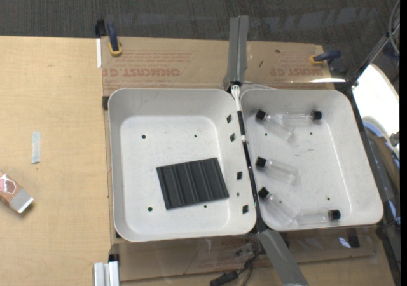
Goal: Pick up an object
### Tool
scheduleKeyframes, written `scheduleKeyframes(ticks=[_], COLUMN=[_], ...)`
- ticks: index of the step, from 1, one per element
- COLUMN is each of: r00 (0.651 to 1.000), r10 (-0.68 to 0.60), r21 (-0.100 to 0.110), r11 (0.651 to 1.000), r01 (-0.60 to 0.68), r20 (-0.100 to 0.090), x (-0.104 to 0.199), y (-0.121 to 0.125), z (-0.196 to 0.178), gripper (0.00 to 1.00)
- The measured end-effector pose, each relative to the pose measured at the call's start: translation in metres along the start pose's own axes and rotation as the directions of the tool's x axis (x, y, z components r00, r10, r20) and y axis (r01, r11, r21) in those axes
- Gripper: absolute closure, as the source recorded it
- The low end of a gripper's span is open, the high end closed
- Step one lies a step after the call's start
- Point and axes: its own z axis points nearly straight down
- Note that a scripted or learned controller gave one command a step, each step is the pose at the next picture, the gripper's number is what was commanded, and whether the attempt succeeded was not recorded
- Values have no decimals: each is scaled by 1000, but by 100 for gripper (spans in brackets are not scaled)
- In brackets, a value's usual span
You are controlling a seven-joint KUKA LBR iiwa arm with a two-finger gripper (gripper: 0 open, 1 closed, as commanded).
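Observation:
A dark ribbed rectangular mat lies flat in the left bin, a little right of its middle. In the right bin lie several clear plastic vials with black caps: one near the back left, one along the back, one at mid left, one at the front left and one along the front wall.
A grey divider post stands behind the seam between the bins. Cardboard lies behind the bins, held by clamps. On the wooden bench at left lie a small grey strip and a red-and-white object.

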Motion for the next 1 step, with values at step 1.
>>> scheduleKeyframes(ticks=[1], r00=[678], r10=[-735], r21=[0], r11=[678], r01=[735], r20=[0], x=[-27], y=[20], z=[9], gripper=[0])
